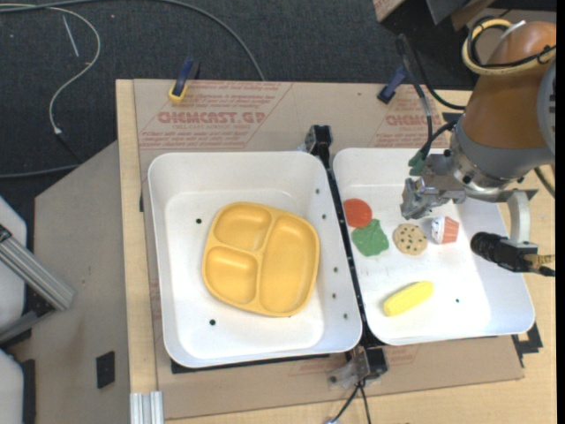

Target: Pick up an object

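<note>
Cookie [409, 238] lies just below the gripper [418, 203], tomato [357, 211] and green piece [370, 238] to its left. Looks light, stiff, flat; grip across its rim. Whether the fingers are apart, I cannot tell.

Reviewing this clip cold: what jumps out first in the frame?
The big yellow divided tray lying in the left bin draws the eye first. Next comes the arm's pincer hanging over the right bin, above a cluster of small toy foods: red piece, green piece, cookie, yellow piece.
</note>
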`<state>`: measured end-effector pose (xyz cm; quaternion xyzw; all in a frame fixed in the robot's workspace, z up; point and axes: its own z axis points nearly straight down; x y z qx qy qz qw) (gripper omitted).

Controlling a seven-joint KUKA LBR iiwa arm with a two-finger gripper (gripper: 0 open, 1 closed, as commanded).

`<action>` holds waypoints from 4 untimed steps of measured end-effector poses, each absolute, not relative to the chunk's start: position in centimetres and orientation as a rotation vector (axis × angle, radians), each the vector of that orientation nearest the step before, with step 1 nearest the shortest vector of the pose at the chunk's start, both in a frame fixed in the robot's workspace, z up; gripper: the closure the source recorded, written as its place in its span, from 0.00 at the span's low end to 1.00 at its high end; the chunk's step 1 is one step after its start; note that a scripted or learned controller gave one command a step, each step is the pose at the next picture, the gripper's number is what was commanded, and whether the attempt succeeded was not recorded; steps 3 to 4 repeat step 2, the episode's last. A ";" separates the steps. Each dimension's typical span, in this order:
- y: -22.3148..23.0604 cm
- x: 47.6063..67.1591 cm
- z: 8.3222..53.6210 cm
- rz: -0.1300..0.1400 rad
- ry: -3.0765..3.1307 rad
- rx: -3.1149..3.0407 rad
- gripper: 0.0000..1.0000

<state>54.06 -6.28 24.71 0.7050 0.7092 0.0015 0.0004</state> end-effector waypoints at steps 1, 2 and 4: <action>-2.0 55.7 23.6 0.003 2.228 2.216 1.00; 3.5 57.3 24.3 0.005 2.229 2.214 1.00; 3.5 57.3 24.3 0.005 2.229 2.214 1.00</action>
